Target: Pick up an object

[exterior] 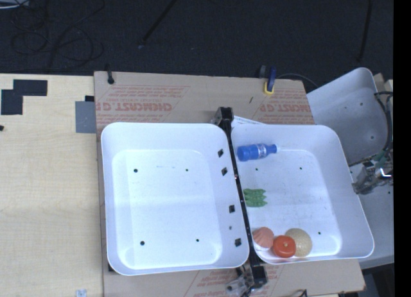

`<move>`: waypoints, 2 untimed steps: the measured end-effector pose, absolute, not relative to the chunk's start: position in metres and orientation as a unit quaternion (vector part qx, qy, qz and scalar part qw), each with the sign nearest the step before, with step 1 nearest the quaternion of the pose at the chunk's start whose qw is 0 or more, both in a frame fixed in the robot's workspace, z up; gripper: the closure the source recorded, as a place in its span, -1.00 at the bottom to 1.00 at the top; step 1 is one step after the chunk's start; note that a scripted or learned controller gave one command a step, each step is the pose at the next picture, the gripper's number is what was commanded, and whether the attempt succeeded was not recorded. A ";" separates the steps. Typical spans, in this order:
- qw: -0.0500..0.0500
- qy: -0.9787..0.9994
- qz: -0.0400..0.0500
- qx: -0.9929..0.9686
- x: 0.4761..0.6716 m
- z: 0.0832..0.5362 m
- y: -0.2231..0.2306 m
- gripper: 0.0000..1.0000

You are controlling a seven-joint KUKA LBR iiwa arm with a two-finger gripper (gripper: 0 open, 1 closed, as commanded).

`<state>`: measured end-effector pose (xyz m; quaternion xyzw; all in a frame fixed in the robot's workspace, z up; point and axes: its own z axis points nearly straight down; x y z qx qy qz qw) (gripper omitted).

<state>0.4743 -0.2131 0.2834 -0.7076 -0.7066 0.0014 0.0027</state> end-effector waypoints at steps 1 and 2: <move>0.002 -0.707 0.001 -0.707 0.476 0.294 -0.214 1.00; 0.003 -0.707 0.001 -0.708 0.476 0.303 -0.214 1.00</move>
